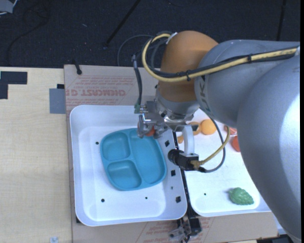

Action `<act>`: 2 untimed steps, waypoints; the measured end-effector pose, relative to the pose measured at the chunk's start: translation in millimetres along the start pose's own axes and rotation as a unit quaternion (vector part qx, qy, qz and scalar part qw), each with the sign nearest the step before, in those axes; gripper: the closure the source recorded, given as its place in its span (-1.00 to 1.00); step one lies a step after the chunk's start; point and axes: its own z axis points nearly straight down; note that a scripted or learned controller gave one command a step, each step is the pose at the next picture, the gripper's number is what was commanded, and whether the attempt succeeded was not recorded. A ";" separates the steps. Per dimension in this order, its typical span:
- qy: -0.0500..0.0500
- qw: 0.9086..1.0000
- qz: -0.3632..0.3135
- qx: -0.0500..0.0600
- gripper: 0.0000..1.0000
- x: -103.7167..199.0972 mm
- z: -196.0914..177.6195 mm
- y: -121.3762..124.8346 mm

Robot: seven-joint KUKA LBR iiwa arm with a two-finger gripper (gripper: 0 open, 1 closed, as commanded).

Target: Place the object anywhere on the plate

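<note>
Nearest us, a green object [241, 196] lies in the right bin [213, 206]. Farther, the blue plate [133, 159] waits in the left bin [86, 161]. Above its far right corner we see the gripper [148, 130] closed on something small and orange-red [150, 132], seemingly poised for release.

From my feed I see a pale wooden bench top [25, 151] with dark squares [55, 99] marked on it, a brown cardboard sheet [99, 87] lying over it, and beyond that dark carpet [66, 29] crossed by loose cables [126, 11].
</note>
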 end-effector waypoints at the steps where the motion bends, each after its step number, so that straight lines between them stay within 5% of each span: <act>1: 0.000 1.000 0.000 -0.001 1.00 29.4 -14.0 -2.8; 2: -0.001 1.000 0.000 -0.001 -1.00 28.8 -13.4 -3.1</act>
